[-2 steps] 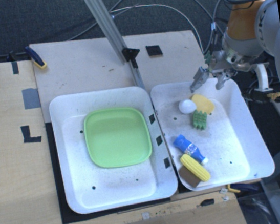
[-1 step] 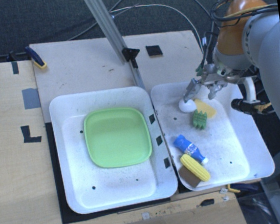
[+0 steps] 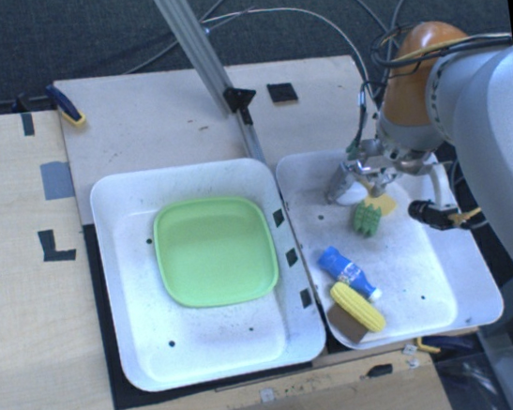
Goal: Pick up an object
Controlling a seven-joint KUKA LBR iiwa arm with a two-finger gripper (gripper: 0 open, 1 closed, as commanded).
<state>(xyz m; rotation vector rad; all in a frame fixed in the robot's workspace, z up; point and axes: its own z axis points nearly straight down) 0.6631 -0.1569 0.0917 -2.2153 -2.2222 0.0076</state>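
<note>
**The Gripper Is Down in the Right Bin, by the Green Block**

A small bumpy green toy block (image 3: 367, 220) lies in the right shallow white bin (image 3: 441, 306). It sits in the far half of that bin, close to the middle. A small flat yellow piece (image 3: 384, 204) pokes out just to the right of the block and touches it.

The silver two-finger gripper (image 3: 364, 180) hangs right above the far side of the green block. It is very close to the block, but I cannot tell if it touches it. I also cannot tell if the gripper is wide or pinched. The block is not seen between its tips.

Nearer in the same bin lies a small blue and white toy bottle (image 3: 346, 272). Just next to it, on the near side, lies a yellow toy corn cob (image 3: 358, 306). The corn rests on a flat brown piece (image 3: 346, 329) at the near left corner of the bin.

The big grey robot arm (image 3: 487, 129) comes in from the right. It has an orange band (image 3: 410, 83) above the wrist, and black cables (image 3: 324, 10) loop over it.

The left shallow white bin (image 3: 136, 292) sits just beside the right one. A light green square plastic plate (image 3: 216, 250) lies flat in the middle of it.

Both bins sit on a pale wooden bench (image 3: 25, 308). A grey metal pole (image 3: 202, 55) slants up at the far side. A blue and yellow clamp (image 3: 66, 105) sits at the far left.
</note>
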